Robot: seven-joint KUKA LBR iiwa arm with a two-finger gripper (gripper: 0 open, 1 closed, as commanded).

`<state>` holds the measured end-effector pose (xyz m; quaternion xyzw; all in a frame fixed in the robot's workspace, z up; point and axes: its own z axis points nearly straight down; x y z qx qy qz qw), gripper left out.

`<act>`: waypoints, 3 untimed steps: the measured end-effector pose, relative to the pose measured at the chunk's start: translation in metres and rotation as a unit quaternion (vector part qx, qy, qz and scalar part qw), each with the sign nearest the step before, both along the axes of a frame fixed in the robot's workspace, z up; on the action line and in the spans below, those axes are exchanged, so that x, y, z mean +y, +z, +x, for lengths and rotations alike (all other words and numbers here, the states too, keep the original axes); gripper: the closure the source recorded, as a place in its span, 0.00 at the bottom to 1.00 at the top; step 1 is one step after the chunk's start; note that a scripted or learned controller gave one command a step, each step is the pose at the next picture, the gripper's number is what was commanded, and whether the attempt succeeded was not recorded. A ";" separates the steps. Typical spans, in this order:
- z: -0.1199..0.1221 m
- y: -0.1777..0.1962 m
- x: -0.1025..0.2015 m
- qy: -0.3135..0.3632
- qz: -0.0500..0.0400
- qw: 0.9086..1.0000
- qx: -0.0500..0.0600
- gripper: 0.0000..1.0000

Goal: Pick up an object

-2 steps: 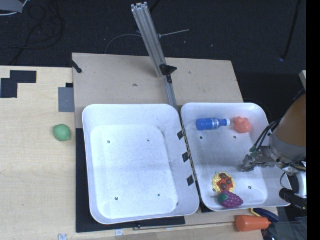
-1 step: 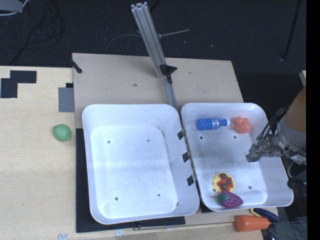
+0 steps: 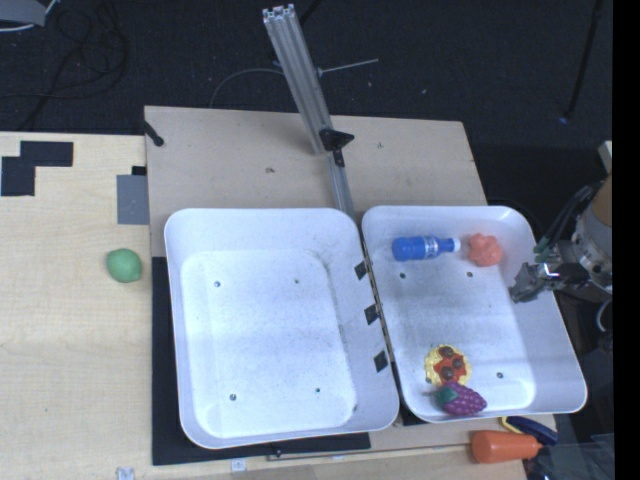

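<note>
Camera view, approach step: your gripper [image 3: 527,284] hangs at the right rim of the right bin [image 3: 545,368], nothing between its fingers; how far they are parted you cannot tell. Nearest to it, toward the far wall, lie an orange lump [image 3: 485,250] and, just left of that, a blue bottle [image 3: 424,247]. A yellow toy [image 3: 446,364] and a purple one [image 3: 462,400] touch at the near edge. Next, judge one target, move in over it, and descend.

Two white bins [image 3: 262,230], one blue bottle [image 3: 424,247], one green ball [image 3: 124,265].
</note>
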<state>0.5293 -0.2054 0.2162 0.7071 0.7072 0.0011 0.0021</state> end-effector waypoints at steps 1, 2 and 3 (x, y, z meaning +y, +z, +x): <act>0.000 0.042 0.000 0.000 0.000 1.000 0.001 1.00; 0.003 0.045 0.044 0.001 0.001 1.000 0.002 1.00; 0.008 0.037 0.087 0.001 0.001 1.000 0.003 1.00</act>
